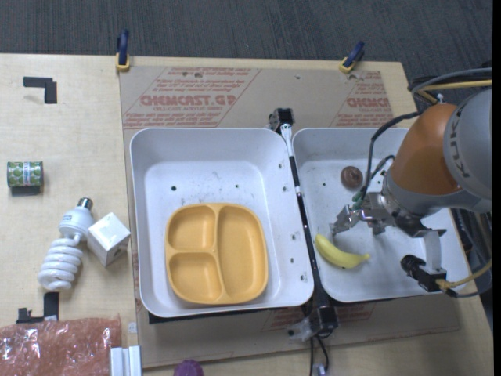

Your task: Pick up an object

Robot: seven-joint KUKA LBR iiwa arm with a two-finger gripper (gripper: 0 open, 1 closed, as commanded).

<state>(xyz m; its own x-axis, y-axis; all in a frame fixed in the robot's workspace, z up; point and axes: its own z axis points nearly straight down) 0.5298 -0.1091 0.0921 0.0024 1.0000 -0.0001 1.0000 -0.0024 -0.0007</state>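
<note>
A yellow banana (pixel 341 254) lies in the right bin (pixel 313 151), near its front left. A small brown round object (pixel 351 176) rests farther back in the same bin. My gripper (pixel 343 221) hangs over the right bin's middle, just behind the banana and in front of the brown object, pointing left. It is open, and nothing sits between its fingers. The grey arm with its orange band (pixel 423 159) covers the bin's right side. A yellow divided plate (pixel 217 253) lies in the left bin (pixel 149 151).
A black divider bar (pixel 296 186) runs between the two bins. On the bench to the left lie a white spiral light bulb (pixel 63 253), a white cube (pixel 109 238), a small green can (pixel 25 175) and a pink mesh bag (pixel 59 347).
</note>
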